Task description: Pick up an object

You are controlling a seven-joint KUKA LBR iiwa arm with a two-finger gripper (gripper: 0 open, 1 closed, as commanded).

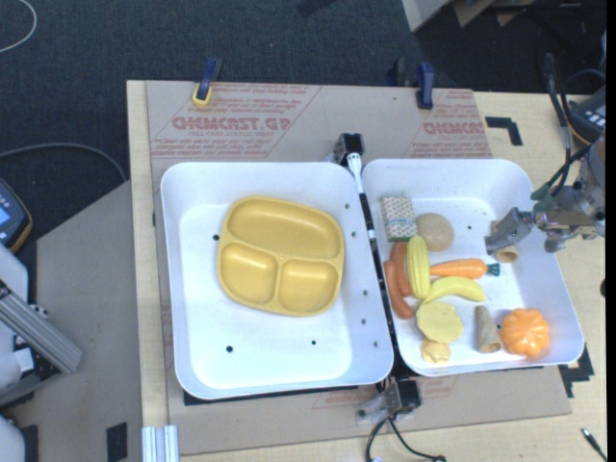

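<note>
The worktop point(144, 258) carries two bins: the left bin point(192, 354), well away from the jaws point(507, 231), holds a yellow plate point(280, 255). The jaws hang over the right bin point(549, 287); how far open they are I cannot tell. Just beside them lies a carrot point(457, 268), with a pumpkin point(526, 330) farther below and a corn cob point(418, 266) beyond the carrot.

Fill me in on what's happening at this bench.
A robot arm reaches in from the right, its gripper over the right bin, near the far end of a carrot. That bin also holds toy food: a corn cob, banana and pumpkin. A yellow divided plate lies in the left bin.
</note>
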